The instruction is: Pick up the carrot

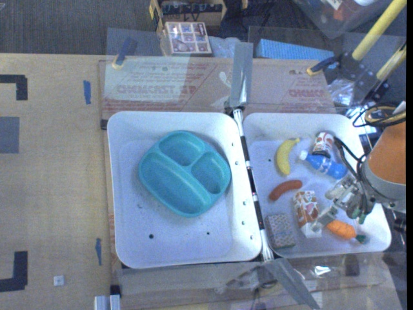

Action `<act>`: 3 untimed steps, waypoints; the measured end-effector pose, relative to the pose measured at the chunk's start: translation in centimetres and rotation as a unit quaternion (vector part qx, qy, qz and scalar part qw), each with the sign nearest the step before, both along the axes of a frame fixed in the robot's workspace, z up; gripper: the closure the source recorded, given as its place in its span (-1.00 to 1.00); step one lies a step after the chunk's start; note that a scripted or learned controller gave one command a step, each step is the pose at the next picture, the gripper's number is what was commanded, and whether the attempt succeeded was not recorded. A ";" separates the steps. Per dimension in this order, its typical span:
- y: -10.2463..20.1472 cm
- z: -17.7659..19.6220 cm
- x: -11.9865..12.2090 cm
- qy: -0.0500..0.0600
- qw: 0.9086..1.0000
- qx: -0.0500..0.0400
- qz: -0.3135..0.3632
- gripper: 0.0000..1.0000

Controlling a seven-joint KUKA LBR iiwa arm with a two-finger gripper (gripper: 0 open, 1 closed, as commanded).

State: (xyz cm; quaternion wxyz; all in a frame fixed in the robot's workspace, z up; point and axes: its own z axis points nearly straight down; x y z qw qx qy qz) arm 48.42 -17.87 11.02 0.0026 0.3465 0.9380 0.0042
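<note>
My tool point(344, 202) hangs just above the carrot point(342, 230), which lies at the near right of the right bin point(258, 131) beside the carton point(306, 210); I cannot tell its grip, and a descent off-centre could snag that carton instead.

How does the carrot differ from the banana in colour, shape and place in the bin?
The carrot is orange with a green end; the banana is yellow. The carrot is straight and tapers, while the banana is curved. The carrot lies at the near right of the right bin, beside the gripper; the banana lies at the far left, well apart from it. Both lie flat on the floor of that bin, and neither is held.
</note>
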 end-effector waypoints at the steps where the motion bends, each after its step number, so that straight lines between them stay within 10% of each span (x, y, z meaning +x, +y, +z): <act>1: -4.5 -2.4 -0.3 0.001 0.995 -0.004 0.095 -1.00; 2: -4.6 -1.2 -0.1 -0.003 0.996 -0.005 0.094 1.00; 3: -2.3 6.5 4.0 0.002 0.995 -0.003 -0.105 1.00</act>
